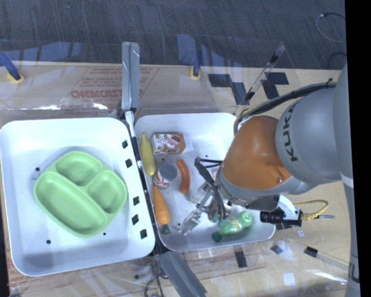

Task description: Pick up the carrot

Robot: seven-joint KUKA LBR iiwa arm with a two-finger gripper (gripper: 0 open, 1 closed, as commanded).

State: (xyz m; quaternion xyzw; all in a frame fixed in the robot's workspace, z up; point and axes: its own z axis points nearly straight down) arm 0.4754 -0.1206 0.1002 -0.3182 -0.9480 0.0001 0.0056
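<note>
Camera view: carrot [160, 206] in the right bin [190, 120], flat against its left wall, toward the near-left corner, long axis running along that wall, green stub at the near end. Probably a toy: likely light, stiff, smooth and a bit slippery, not fragile. Best taken across the thick orange middle, jaws closing across the width, away from the tapering ends.

Gripper [198, 211] low over the bin's near-middle, just right of the carrot, fingers spread, nothing between them.

Tight on the wall side: little room for a finger between carrot and bin wall, so a risk of jamming on the rim. Banana [147, 154] further along the same wall, a grey piece [167, 172] and a sausage [184, 175] near the carrot's far end. Green bottle [233, 226] along the near wall under the wrist. Open floor to the carrot's right, and straight up.
</note>
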